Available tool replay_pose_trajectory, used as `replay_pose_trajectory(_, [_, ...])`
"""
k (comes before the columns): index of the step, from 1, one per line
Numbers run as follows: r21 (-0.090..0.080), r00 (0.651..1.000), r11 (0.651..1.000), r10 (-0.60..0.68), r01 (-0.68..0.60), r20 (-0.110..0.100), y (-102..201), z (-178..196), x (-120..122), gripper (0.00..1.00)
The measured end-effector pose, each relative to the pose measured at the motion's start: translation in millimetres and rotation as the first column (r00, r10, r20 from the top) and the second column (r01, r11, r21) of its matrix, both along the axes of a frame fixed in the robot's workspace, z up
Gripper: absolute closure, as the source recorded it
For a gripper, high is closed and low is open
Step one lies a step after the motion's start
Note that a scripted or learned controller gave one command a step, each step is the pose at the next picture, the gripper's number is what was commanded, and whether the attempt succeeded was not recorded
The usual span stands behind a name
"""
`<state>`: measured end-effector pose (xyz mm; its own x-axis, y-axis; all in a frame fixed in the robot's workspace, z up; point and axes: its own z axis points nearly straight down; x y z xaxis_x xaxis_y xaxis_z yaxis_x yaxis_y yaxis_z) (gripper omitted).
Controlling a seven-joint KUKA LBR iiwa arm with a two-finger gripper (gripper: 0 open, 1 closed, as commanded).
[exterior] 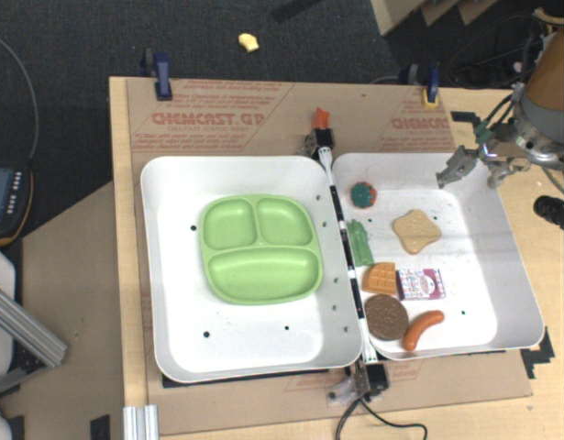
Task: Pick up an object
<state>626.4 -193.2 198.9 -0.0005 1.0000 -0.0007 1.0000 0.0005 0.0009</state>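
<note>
Six food items (417,230) left of tool (472,165); tool seemingly spread, holding nothing.

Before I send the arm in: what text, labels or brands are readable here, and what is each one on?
"CHEMCAST GP", red print on the brown board behind the left bin.
"CHEMCAST", same red print, on the board behind the right bin; trailing letters unclear.
Finer red lines above each logo: too small to read.
Purple-and-white packet in the right bin: print blurred, unreadable.
</note>
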Motion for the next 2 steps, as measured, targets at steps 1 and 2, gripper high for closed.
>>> replay_pose_trajectory(1, [0.005, 1.000, 1.000, 0.002, -0.002, -0.012, 36, -104, -28, 0.00])
replay_pose_trajectory(2, [0.002, 1.000, 1.000, -0.002, 0.002, 0.003, -21, -113, -12, 0.00])
